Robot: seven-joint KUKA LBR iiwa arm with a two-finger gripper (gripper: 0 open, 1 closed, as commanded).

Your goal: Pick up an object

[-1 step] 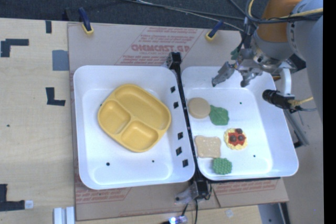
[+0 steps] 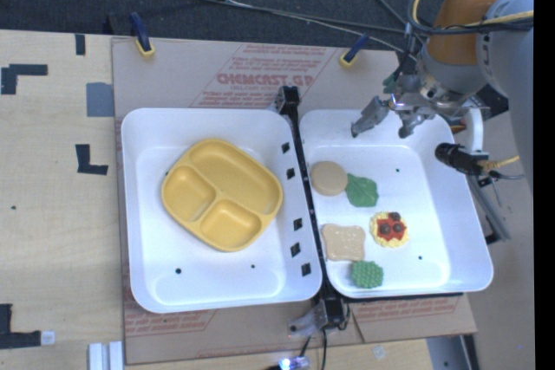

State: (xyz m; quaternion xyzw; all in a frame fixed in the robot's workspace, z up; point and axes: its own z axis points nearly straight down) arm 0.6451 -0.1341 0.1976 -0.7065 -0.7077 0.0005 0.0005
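Toy food pieces lying in the right bin (image 2: 451, 212), toward its left wall beside the divider: round tan biscuit (image 2: 329, 178) touching a green leaf (image 2: 362, 190), below them a slice of toast (image 2: 343, 242), a yellow disc with red and dark topping (image 2: 390, 230), and a bumpy green piece (image 2: 367, 274) nearest the bench's front edge. Left bin (image 2: 143, 186) carrying just a yellow divided tray (image 2: 222, 193). Gripper (image 2: 386, 121) poised over the right bin's back edge, fingers (image 2: 362, 122) spread apart and grasping nothing. Best done, probably, by choosing a piece standing apart, such as the yellow disc or the bumpy green piece, centring over it, descending straight, then closing; biscuit and leaf touching, so likely awkward to separate. All pieces flat and low, so a deep descent likely needed. Hard to judge: height of the fingers above the bin floor, and exact thickness of the pieces
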